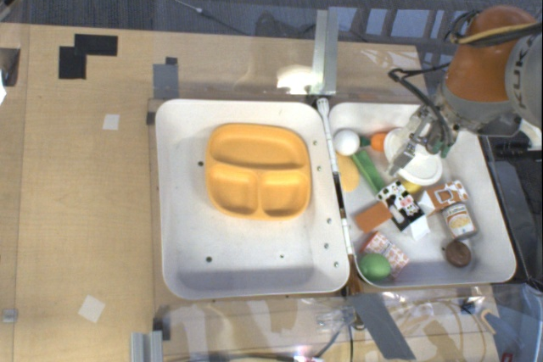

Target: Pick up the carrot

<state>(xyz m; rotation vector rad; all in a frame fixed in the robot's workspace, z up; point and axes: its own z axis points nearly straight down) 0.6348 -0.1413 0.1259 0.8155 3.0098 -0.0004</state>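
White plastic bins sit side by side on your bench, seen from the one camera above. Your left bin (182, 208) holds a yellow divided tray (257, 170), with three compartments, lying roughly in its middle.

Your right bin (501, 246) is the crowded one. Along its left wall you have a white ball (346, 142) near the top, with a long green piece (368, 169) slanting down from just beside it. Next to the ball, toward the arm, a small orange shape (380, 141) peeks out; that looks like the carrot (380, 141), and most of it is hidden behind a white cup-like object (419, 165) and the arm's tool. Lower down you can see a black-and-white patterned box (399, 201), a flat orange-brown block (372, 217), a patterned packet (386, 249), a green ball (374, 267) at the bottom left corner, a small can (459, 219) with a label, and a dark brown round thing (458, 252).

Your arm (492, 68) comes in from the right, its orange band above the upper right of this bin. The gripper (405, 160) hangs over the white cup-like object, just right of the orange shape. You cannot tell from this angle how the pincer stands, and nothing is visibly caught in it.
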